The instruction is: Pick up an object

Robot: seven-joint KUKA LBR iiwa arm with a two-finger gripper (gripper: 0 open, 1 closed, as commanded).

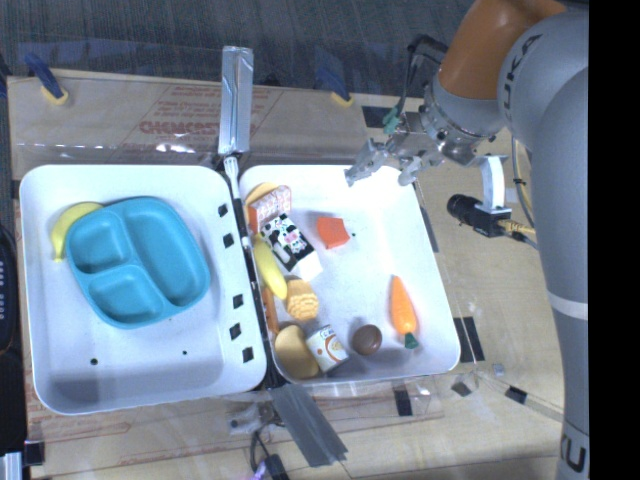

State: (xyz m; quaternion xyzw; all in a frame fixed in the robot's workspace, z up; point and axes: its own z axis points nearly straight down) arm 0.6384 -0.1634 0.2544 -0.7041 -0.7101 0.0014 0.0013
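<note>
Fingers (383,167) spread apart, nothing between them, hanging over the far edge of the right bin (432,268) near its back right corner. Gripper is tilted, tips pointing toward the bin's left; grey arm (560,168) with orange band (490,23) comes in from the right. Closest object below is the orange block (334,232), near the fingers but clear of them. Left of it, along the divider side: a cow-print carton (289,241) lying on its side, an orange-and-white snack box (268,205) behind it, a banana (268,268) running along the left wall. Nearer the front: a bumpy yellow piece (302,299), a tan round piece (291,349), a small white-and-orange can (327,347) tipped over, a dark brown ball (367,339), and a carrot (402,309) toward the right wall. Left bin (45,368) holds a blue divided plate (137,259) with a second banana (68,224) tucked at its far left edge. Both bins sit on the worktop (500,338).
</note>
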